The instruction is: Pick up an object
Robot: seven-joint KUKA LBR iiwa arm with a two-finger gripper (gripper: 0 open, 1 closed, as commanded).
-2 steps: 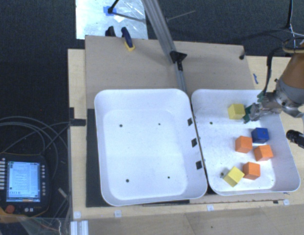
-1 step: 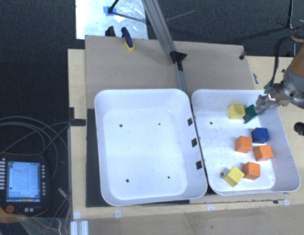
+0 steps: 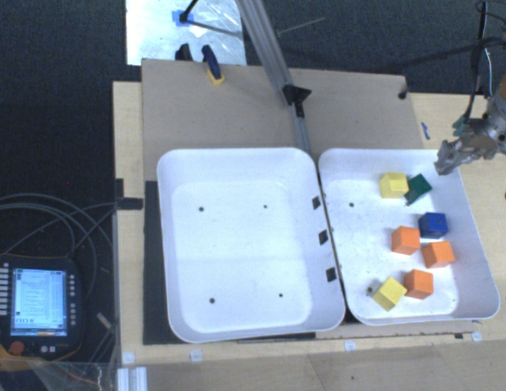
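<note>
The right bin point(image 3: 350, 218) holds several small blocks: a yellow one point(image 3: 393, 185) touching a dark green one point(image 3: 418, 188) near the back, a blue one point(image 3: 433, 224), three orange ones point(image 3: 405, 239) point(image 3: 437, 254) point(image 3: 419, 283) and a second yellow one point(image 3: 389, 292) near the front. My gripper point(image 3: 448, 160) hangs at the bin's far right rim, above and to the right of the green block. Nothing shows between its fingers.
The left bin point(image 3: 236, 243) sits beside the right one on a brown board. A grey metal pole point(image 3: 269, 47) slants across the back. A teach pendant point(image 3: 37, 304) with cables lies at the lower left.
</note>
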